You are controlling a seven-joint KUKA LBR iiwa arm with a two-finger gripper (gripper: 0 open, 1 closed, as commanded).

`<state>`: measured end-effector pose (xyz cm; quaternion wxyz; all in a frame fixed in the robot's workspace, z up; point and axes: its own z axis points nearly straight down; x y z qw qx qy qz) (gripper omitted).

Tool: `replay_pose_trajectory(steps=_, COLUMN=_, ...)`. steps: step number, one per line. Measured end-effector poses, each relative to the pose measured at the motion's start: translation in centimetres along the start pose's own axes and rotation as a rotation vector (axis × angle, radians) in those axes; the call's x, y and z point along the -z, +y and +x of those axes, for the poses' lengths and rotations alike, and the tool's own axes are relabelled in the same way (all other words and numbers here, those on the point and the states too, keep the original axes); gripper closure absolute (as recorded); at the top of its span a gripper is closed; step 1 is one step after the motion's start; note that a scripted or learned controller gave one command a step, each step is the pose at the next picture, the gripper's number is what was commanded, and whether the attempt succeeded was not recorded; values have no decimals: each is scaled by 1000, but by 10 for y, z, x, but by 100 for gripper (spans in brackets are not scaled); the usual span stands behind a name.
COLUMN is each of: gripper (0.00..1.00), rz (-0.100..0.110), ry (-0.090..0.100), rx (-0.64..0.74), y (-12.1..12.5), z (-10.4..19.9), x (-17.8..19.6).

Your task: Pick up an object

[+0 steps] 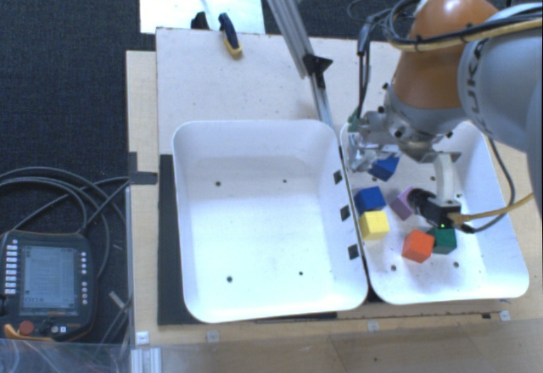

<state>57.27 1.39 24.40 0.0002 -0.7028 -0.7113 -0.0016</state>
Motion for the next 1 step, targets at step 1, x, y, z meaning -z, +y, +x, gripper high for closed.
replay_pose_trajectory(steps=1, gripper=100, rz=0, ry=0, rx=0, y=0, z=58, x=10)
